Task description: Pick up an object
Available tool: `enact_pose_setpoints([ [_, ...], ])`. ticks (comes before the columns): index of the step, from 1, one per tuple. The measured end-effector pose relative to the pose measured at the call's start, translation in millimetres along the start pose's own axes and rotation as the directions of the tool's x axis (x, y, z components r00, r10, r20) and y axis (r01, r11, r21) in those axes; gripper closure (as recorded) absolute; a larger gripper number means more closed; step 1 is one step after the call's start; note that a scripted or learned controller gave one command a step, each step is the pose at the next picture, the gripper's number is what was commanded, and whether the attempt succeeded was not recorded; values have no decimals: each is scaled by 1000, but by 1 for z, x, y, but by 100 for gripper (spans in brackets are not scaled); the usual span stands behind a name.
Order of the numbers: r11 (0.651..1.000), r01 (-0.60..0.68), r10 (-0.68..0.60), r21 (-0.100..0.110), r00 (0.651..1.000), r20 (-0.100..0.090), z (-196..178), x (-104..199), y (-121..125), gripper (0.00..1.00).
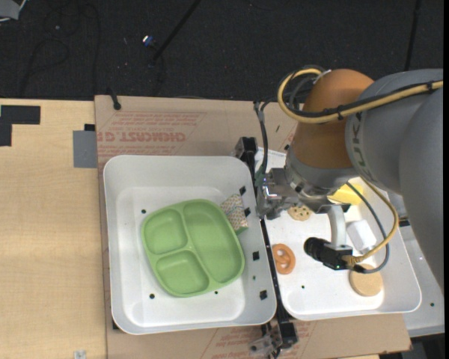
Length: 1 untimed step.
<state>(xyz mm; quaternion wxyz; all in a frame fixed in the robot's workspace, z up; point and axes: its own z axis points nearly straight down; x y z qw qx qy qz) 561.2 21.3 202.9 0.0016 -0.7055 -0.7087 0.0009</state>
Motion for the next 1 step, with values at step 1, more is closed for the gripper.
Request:
enact_pose_setpoints([
  [1,1000,1,-1,-2,1000,0,-14,59,9,100],
])
